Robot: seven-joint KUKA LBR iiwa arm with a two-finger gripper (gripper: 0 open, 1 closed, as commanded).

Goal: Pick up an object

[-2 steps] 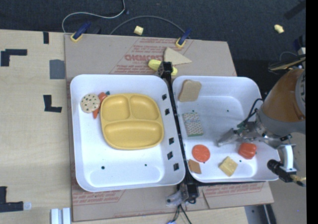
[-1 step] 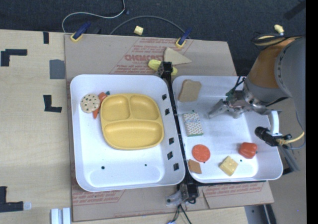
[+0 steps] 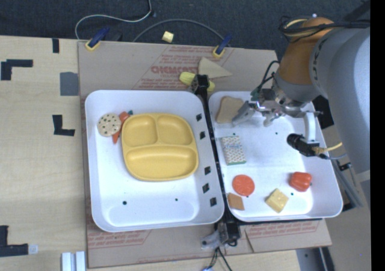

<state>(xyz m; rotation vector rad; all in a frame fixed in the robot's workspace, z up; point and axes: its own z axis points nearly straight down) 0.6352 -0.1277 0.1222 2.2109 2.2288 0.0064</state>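
Nearest the camera, your right bin (image 3: 328,204) held a row along its front edge: a small brown piece (image 3: 236,202), a pale yellow cheese-like wedge (image 3: 277,200), and a red pepper-like item (image 3: 300,181) further right. Just behind the brown piece lay a flat orange-red disc (image 3: 243,185), and behind that a speckled green-and-white block (image 3: 233,149). At the bin's back left corner you had a tan bread-like slice (image 3: 227,109).

Your gripper (image 3: 257,113) hung low over the back of the right bin, just right of the tan slice, its two fingers spread apart and pointing down-left and down. You could see nothing between them; the finger (image 3: 239,115) nearest the slice sat right beside its edge, though whether it touched could not be told.

In the left bin (image 3: 99,191) your yellow divided plate (image 3: 160,146) lay in the middle, with a spotted round cookie (image 3: 109,124) and a small orange-red item (image 3: 123,121) at its back left corner.
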